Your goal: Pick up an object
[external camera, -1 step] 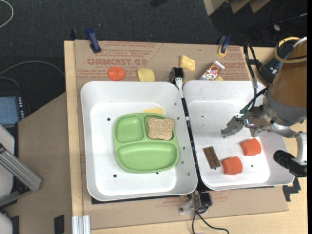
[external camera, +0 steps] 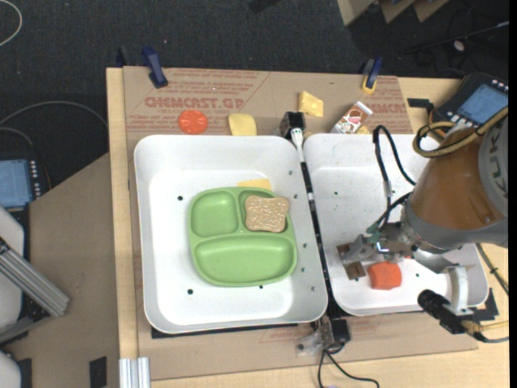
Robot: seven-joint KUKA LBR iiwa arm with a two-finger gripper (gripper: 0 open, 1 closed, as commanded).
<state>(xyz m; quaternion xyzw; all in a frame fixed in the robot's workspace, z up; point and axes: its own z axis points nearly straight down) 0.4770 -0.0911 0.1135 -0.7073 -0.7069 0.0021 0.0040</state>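
Two white bins are seen on a cardboard-covered bench. Right bin [external camera: 355, 192]: orange block [external camera: 385, 276] lies just beside the gripper [external camera: 353, 259]; finger state cannot be told. Fingers should be centred astride the block before closing.

Two bins side by side on the bench

The left bin [external camera: 153, 217] holds a divided tray [external camera: 238, 261] with a slice of bread [external camera: 266, 212] in its rear right compartment. In the right bin [external camera: 347, 176], a block [external camera: 385, 276] lies near the front, the gripper [external camera: 353, 259] just left of it.
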